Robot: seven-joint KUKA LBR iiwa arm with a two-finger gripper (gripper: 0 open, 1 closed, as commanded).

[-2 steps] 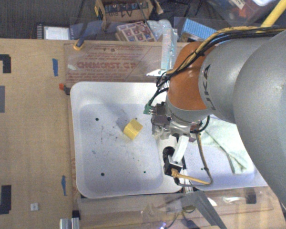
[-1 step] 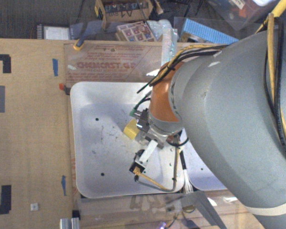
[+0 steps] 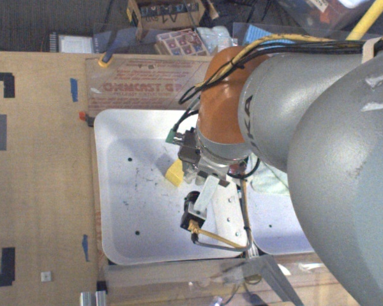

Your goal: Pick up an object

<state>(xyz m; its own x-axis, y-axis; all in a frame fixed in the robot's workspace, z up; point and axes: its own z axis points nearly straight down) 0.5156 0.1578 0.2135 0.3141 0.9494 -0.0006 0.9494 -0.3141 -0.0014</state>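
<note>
A small yellow block (image 3: 173,173) lies in the left white bin (image 3: 124,190), near its middle. My gripper (image 3: 188,163) is down in that bin, right beside the block on its right and touching or nearly touching it. The orange band and grey wrist hide most of the gripper from above. A small green piece (image 3: 172,136) peeks out at the wrist's upper left edge; I cannot tell what it is.
The grey arm covers most of the right bin (image 3: 281,234), where a pale green thing (image 3: 268,180) shows under it. A cardboard sheet (image 3: 140,88) lies behind the left bin. Wooden bench top (image 3: 38,190) stretches to the left.
</note>
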